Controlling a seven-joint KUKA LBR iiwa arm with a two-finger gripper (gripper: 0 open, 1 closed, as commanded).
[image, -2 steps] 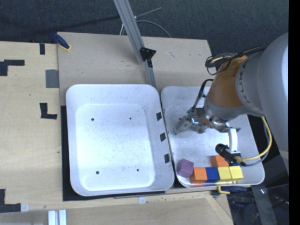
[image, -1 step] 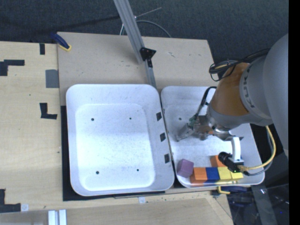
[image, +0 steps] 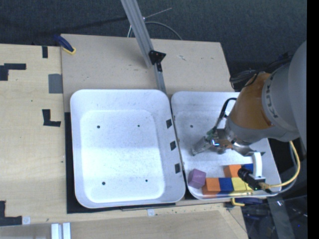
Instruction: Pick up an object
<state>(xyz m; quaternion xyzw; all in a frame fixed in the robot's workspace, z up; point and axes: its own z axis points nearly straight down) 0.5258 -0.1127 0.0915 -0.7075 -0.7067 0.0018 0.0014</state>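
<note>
Two speckled white plastic bins (image: 119,103); inside the right one, a purple cube (image: 197,177), orange block (image: 213,184), blue block (image: 225,184), yellow block (image: 238,184); tan wooden bench (image: 99,63).

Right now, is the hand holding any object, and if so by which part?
Cannot be told. The hand sits low in the right bin, apart from the blocks at its near edge.

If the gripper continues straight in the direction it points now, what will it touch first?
The gripper points left and down, so it would probably meet the bare floor of the right bin first. The purple block lies nearer the camera, off that line; depth is unclear.
</note>
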